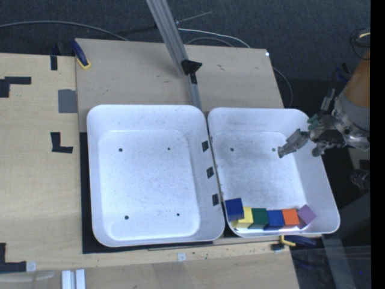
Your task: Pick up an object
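Several small blocks lie in a row along the front wall of the right bin (pixel 313 161): a blue block (pixel 234 208), a yellow block (pixel 243 220), a green block (pixel 260 216), a second blue block (pixel 275 218), an orange block (pixel 290 216) and a purple block (pixel 307 213). My gripper (pixel 299 149) hangs over the right bin's right side, well behind the blocks and apart from them. Its fingers (pixel 290 144) stand open with nothing between them.
The left bin (pixel 96 161) adjoins the right one, with small black clips along the shared wall (pixel 209 172). A slanted metal rail (pixel 169 29) crosses the bench behind the bins. Cables run over the dark floor beyond.
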Robot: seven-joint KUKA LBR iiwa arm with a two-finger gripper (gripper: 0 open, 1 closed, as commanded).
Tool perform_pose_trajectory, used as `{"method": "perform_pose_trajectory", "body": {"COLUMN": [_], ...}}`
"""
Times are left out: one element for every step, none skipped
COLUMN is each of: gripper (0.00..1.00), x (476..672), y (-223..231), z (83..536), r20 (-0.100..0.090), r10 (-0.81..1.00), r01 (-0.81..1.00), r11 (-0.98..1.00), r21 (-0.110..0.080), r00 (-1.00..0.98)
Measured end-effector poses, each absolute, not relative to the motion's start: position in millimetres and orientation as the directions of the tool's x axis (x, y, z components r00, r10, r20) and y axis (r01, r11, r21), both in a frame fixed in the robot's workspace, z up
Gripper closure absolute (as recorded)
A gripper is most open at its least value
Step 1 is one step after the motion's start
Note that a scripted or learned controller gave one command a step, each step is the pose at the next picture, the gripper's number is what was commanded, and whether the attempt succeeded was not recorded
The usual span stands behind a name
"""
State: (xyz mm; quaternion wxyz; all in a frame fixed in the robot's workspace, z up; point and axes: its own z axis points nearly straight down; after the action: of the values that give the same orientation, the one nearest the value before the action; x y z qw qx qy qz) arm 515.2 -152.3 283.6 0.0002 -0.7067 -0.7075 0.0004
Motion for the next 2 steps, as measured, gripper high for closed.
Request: {"method": "perform_pose_trajectory", "body": {"gripper": [0.00, 0.00], "x": [535.3, 570.0], "y": [-105.6, -114.5], "z": [336.8, 484.4], "r20": [0.000, -0.003], "r10": [1.000, 1.000], "r01": [1.000, 1.000], "r11": [0.007, 0.003], "r21": [0.005, 0.009], "r00": [-0.007, -0.003]}}
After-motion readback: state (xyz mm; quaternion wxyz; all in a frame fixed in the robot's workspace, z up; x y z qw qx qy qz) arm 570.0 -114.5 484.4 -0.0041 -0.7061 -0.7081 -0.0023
